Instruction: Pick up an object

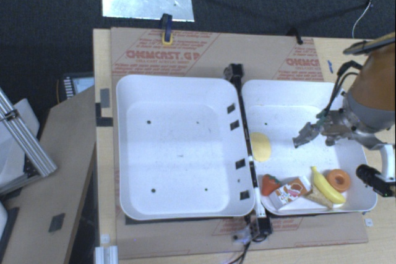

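Grey gripper hangs over the right bin — whether it grips anything cannot be told; near its tip lies a yellow lemon, with banana and carton at the near wall

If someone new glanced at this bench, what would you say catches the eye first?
Probably the cluster of bright toy food in the near corner of the right bin: a banana, an orange round piece, a red item and a small printed packet, with a pale yellow lemon-like piece by the divider. Next, the grey arm's tool hovering above that bin's middle.
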Tool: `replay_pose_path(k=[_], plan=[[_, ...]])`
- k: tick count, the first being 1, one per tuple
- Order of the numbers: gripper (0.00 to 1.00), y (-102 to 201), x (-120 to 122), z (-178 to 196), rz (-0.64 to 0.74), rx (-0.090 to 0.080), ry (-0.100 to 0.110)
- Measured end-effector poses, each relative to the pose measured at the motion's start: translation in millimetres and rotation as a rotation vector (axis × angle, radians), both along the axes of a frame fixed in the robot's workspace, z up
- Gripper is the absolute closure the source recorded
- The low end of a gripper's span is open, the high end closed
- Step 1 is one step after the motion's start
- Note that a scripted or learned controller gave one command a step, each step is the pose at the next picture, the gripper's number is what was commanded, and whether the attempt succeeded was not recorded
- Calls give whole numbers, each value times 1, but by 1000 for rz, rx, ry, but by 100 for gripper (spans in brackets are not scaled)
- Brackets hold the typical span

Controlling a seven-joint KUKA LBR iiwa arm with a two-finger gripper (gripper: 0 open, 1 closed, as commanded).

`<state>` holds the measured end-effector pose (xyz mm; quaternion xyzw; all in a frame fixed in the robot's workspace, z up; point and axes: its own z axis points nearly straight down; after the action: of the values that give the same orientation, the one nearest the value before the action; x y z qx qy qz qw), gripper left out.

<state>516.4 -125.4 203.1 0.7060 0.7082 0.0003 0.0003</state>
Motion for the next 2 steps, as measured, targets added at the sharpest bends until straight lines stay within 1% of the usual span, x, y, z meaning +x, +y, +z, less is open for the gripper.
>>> replay_pose_path(k=[1,2], plan=[[100,0,1,11,2,0,-3],[100,19,11,114,4,-2,-13]])
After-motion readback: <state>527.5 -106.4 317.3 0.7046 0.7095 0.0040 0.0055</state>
